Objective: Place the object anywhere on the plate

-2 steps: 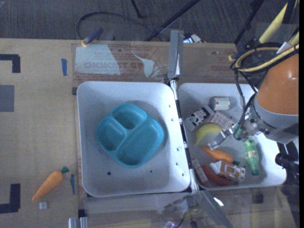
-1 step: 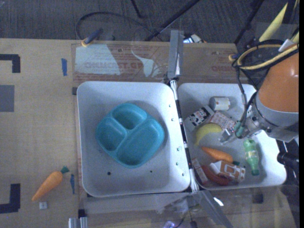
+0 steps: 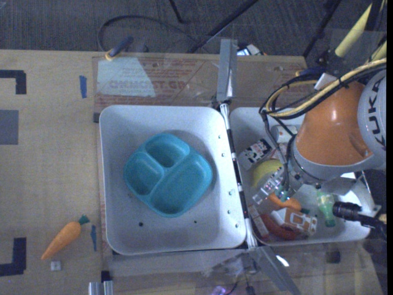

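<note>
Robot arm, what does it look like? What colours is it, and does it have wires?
The arm has a big, rounded orange band, with grey casing beside it carrying part of the black KUKA lettering. Black and yellow cables loop over its top. Below the orange band comes a grey ring, then the gripper, small and metallic.

**Bench layout around the left bin**

The plate (image 3: pixel 168 174) lies in the left bin (image 3: pixel 116 128). The right bin (image 3: pixel 245 125) sits just right of it, holding a heap of small items (image 3: pixel 279 211) under the arm (image 3: pixel 331 134). A toy carrot (image 3: pixel 61 238) lies on the bench left of the left bin.
</note>
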